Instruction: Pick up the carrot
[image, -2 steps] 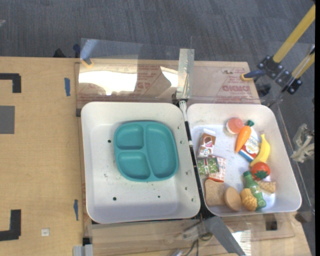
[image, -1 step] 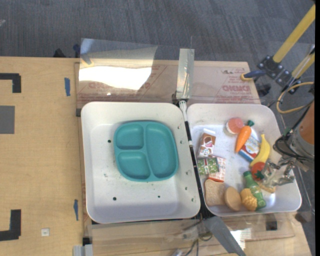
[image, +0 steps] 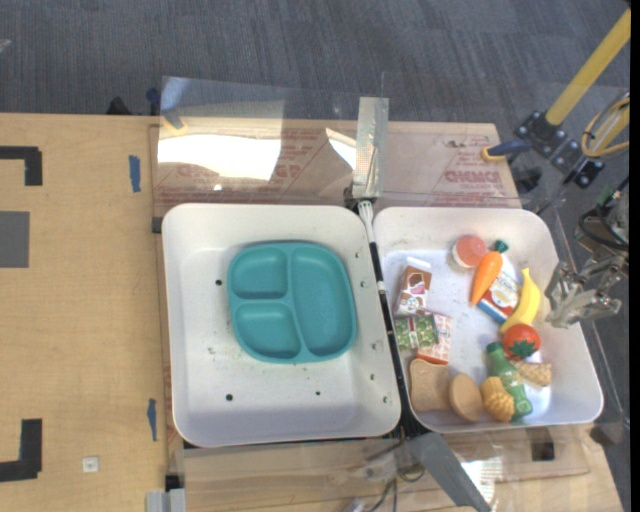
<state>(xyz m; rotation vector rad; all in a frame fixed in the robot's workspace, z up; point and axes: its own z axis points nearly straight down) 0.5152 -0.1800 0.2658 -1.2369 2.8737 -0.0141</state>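
The carrot (image: 485, 274) is orange with a green top. It lies slantwise in the upper middle of the right bin (image: 570, 400), with its green end pointing up and to the right. It rests against a white and blue carton (image: 505, 293) and beside a round salmon-coloured piece (image: 467, 251). My gripper (image: 573, 297) is a pale metallic shape over the right rim of that bin. It is about a hand's width to the right of the carrot and slightly lower in the view, with nothing visibly in it.
A banana (image: 529, 297) and a tomato (image: 521, 340) lie between the carrot and my gripper. Two snack packets (image: 419, 312), a bread slice (image: 428, 386), a bun (image: 464, 397) and other toy foods crowd the right bin. The left bin (image: 190, 330) holds a teal divided plate (image: 293, 301).
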